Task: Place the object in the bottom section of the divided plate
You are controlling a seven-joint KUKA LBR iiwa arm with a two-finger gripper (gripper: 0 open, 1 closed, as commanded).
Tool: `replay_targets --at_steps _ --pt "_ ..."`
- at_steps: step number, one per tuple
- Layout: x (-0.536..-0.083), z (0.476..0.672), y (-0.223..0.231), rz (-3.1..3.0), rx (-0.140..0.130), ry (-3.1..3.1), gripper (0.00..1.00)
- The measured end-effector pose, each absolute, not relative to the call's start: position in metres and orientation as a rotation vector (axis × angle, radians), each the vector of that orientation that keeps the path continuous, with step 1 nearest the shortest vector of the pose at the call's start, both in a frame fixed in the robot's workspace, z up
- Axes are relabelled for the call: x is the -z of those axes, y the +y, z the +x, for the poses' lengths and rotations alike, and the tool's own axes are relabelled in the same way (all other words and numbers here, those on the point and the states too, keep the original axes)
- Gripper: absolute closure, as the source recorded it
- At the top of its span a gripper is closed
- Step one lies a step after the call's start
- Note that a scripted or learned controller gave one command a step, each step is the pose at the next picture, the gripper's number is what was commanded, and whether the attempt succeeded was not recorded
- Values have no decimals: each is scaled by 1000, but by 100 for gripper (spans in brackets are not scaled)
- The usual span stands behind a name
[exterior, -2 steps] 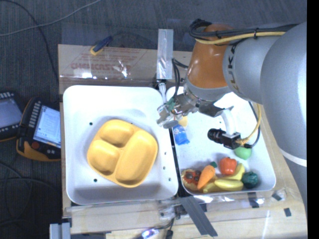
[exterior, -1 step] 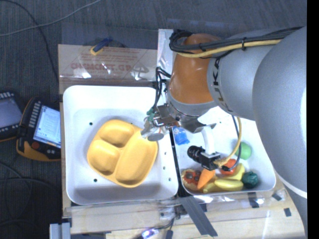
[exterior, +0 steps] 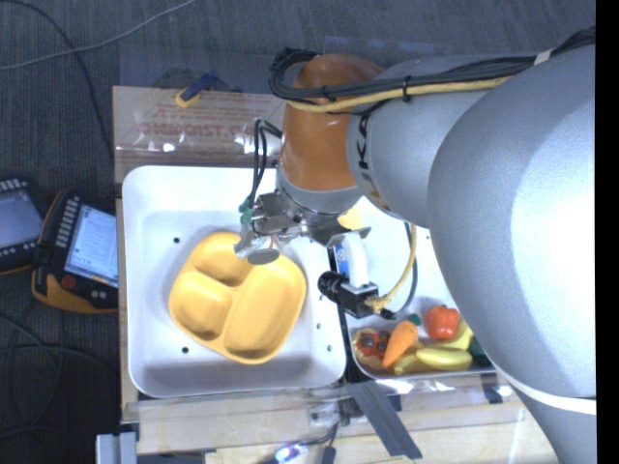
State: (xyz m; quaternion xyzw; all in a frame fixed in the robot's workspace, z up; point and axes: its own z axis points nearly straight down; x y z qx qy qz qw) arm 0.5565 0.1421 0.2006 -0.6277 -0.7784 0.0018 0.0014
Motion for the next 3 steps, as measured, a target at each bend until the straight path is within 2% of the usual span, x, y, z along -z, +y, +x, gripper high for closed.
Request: replay_targets --at_steps 1,2,3 --pt "-244 493 144 -2010 -7 -2411 100" --pt "-244 493 144 -2010 -7 -2411 0" --pt "-252 493 145 -2005 -11 -2411 100"
